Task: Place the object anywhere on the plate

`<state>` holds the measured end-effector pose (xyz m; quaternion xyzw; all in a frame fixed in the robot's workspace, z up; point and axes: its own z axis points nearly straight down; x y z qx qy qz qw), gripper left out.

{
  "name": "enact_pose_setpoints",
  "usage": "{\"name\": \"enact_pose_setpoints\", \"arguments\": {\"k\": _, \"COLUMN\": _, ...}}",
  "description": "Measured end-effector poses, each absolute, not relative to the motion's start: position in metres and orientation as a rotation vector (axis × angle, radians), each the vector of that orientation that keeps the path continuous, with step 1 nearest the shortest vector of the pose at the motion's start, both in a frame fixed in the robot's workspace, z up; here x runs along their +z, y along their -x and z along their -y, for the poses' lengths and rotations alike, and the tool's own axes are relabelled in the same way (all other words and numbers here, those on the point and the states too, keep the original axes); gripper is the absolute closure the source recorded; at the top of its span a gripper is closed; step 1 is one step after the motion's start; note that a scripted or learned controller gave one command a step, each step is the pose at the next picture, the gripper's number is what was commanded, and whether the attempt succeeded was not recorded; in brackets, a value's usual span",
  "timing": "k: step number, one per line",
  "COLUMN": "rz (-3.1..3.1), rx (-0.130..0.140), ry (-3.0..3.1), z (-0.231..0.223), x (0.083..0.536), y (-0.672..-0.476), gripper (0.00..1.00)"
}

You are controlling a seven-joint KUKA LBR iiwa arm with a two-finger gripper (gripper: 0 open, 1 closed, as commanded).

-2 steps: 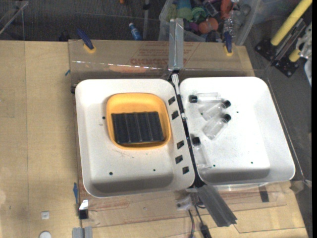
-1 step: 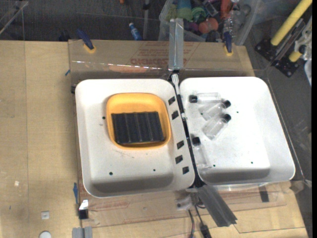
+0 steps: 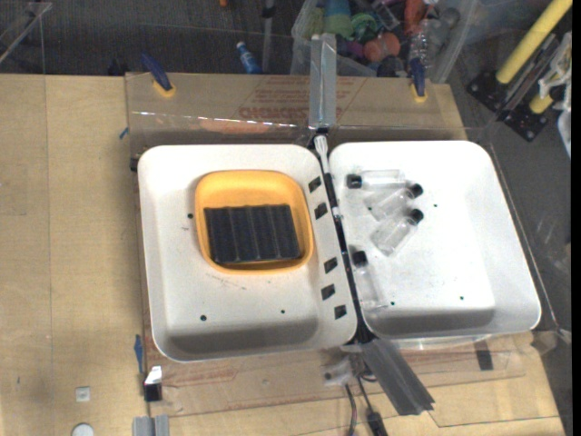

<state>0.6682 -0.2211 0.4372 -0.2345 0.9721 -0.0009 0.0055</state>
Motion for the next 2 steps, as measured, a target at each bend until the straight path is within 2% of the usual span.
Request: {"name": "enact_pose_setpoints", "arguments": {"k": 2, "rz": -2.549, "rx": -0.004, "ry": 1.820, "z": 0.2214, "x": 0.4365, "y": -0.6680, "gripper": 1.00}}
